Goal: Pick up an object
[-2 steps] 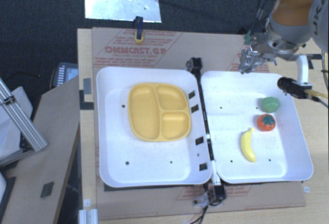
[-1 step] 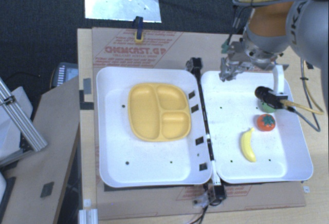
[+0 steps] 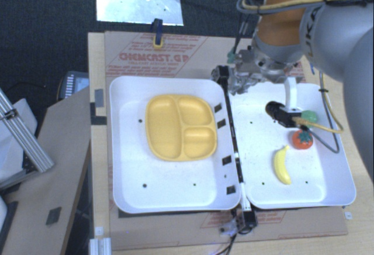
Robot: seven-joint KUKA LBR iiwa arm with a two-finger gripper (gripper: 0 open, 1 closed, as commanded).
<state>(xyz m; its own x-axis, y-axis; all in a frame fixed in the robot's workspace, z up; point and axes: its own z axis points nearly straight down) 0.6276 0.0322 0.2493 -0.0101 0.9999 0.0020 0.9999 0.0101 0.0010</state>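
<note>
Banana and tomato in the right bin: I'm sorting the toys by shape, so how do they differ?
The banana is yellow, long and curved; the tomato is red-orange, round and topped with green. The banana lies nearer the bin's front edge; the tomato sits farther back, beside a yellow cable. Both rest in the right bin, close together.

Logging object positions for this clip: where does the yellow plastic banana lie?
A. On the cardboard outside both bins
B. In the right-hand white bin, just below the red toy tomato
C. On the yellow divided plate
B: the yellow plastic banana lies on the floor of the right-hand white bin, just below the red toy tomato.
</note>
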